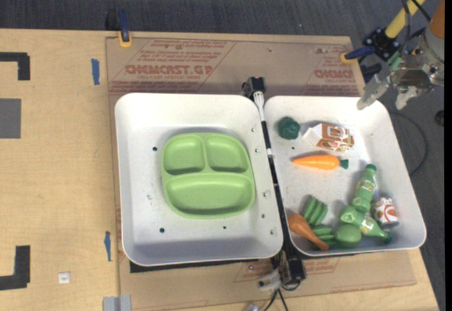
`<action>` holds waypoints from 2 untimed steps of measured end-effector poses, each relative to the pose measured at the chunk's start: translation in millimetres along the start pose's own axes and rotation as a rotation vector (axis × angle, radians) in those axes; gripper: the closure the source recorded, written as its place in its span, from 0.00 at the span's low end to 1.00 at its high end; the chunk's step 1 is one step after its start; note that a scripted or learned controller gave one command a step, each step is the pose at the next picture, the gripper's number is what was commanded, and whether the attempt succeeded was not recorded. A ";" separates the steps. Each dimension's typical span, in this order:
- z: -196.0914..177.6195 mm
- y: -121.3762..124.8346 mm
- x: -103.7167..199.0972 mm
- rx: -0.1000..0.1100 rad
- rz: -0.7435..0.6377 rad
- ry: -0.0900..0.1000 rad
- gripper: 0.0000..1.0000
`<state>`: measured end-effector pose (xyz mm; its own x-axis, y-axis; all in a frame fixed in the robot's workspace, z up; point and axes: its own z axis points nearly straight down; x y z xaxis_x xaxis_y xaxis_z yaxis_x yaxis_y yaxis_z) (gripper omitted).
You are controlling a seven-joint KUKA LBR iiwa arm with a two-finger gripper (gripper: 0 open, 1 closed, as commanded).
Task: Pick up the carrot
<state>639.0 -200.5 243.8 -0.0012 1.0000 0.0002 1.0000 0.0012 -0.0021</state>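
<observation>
carrot [319, 161] lies flat mid right bin [402, 182], near the green ball [288, 128]. end effector [385, 95] hovers over bin's top-right corner, fingers spread, nothing gripped.

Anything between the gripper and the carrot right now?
Nothing visible blocks it. The gripper hangs over the right bin's far right corner; the carrot lies in open floor, apart from the white packet behind it and the dark green ball.

You've got an orange carrot [316, 161] with a green stem in the white right bin [406, 182]. Light green divided plate [207, 174] in the white left bin [138, 161]. Dark green ball [288, 128], green bottle [364, 188].
</observation>
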 end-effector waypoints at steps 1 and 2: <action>145.7 -57.4 3.1 -0.001 0.142 0.002 0.00; 153.8 -67.2 91.3 -0.012 0.299 0.003 0.00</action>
<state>571.4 -109.3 90.1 0.2936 0.9559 0.0046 0.9559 -0.2936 0.0095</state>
